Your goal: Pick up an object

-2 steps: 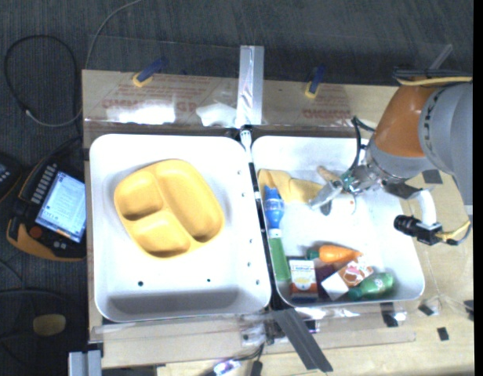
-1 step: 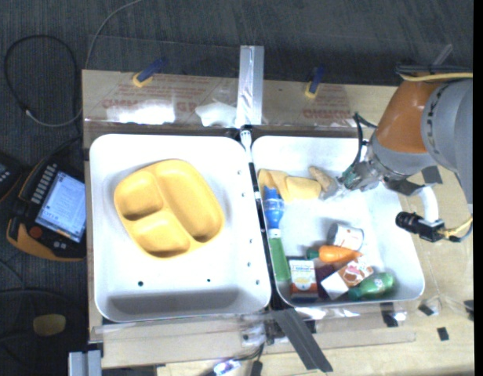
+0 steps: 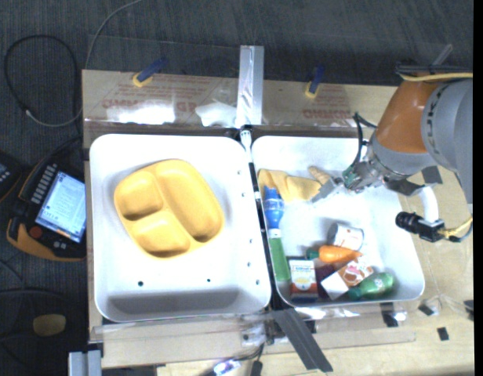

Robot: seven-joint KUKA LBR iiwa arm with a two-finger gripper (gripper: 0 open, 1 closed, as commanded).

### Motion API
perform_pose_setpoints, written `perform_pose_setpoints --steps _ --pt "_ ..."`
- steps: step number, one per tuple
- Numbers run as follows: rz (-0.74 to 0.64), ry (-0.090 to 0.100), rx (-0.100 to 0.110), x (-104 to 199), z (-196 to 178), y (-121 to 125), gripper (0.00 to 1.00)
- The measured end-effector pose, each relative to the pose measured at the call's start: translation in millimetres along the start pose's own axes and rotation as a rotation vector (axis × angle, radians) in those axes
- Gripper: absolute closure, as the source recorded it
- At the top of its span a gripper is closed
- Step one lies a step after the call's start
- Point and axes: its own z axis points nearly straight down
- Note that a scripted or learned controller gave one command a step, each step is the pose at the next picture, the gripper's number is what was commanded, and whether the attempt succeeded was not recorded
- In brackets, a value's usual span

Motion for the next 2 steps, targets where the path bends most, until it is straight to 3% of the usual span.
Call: perform_pose_setpoints --steps 1,2 --pt "-0.047 0.0 0.001 52.2 10.5 40.2 0.0" --pt "-0.048 -0.002 0.001 52.2 0.1 40.8 1.0"
